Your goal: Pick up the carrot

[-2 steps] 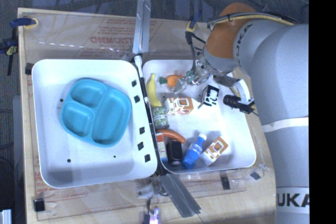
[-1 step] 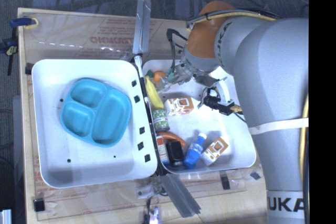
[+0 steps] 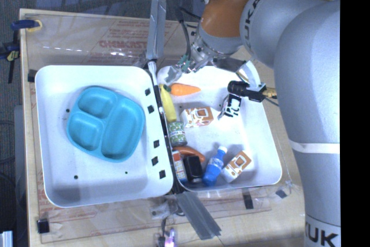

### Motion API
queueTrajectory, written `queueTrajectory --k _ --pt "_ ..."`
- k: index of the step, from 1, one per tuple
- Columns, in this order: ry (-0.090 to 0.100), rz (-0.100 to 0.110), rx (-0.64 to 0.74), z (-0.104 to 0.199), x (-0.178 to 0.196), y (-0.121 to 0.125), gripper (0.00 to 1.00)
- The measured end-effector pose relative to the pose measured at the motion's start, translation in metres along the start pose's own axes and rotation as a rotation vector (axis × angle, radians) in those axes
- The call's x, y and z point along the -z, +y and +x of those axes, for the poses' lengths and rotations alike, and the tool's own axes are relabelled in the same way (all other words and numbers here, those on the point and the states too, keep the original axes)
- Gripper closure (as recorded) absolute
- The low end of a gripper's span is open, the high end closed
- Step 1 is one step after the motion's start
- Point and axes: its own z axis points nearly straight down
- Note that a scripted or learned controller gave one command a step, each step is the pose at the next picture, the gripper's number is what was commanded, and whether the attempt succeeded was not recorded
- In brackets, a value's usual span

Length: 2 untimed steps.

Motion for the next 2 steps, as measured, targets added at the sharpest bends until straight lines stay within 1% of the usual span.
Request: queueTrajectory --k 1,2 --pt "0.000 0.000 -0.001 0.000 0.000 0.000 0.00" --pt "-0.006 -0.001 0.307 -0.065 -0.098 -0.045 0.00"
